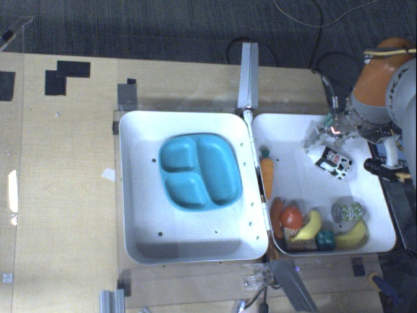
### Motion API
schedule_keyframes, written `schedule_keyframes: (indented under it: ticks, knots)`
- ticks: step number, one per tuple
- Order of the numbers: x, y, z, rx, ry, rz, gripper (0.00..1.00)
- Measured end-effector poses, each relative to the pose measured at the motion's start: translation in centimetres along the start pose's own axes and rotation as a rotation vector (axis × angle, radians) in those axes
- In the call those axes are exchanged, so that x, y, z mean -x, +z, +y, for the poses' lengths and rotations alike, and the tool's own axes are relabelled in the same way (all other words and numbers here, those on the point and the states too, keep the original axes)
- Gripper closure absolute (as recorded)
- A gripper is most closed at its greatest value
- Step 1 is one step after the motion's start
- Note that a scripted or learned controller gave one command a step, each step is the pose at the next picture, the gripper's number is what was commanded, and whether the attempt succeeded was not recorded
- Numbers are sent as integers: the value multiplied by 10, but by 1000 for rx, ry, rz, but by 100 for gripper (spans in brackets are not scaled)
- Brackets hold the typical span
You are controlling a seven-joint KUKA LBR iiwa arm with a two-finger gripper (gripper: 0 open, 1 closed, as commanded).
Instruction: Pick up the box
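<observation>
The box [334,162] is small, white with black markings, and lies tilted in the upper right part of the right bin [293,175]. My gripper [321,137] hangs over that bin's back right corner, just above and to the left of the box. The arm, with its orange band [380,80], comes in from the right edge. Whether the gripper touches the box cannot be made out.
A blue three-compartment tray [199,171] fills the middle of the left bin [140,194]. Along the right bin's left wall lies a carrot [266,172]. At its front sit a red item [290,217], two bananas [311,225], a teal block [325,240] and a can [347,211].
</observation>
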State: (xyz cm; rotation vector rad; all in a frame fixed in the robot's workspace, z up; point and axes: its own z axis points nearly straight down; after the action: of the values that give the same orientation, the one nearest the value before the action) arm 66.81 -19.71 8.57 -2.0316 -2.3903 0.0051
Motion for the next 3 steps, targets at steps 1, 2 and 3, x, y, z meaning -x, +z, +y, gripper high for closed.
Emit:
schedule_keyframes:
  ticks: [1,2,3]
  knots:
    - [0,0,0,1,0,0,0]
    - [2,-1,-2,11,183,4,0]
    - [-2,-1,-15,11,310,-1,0]
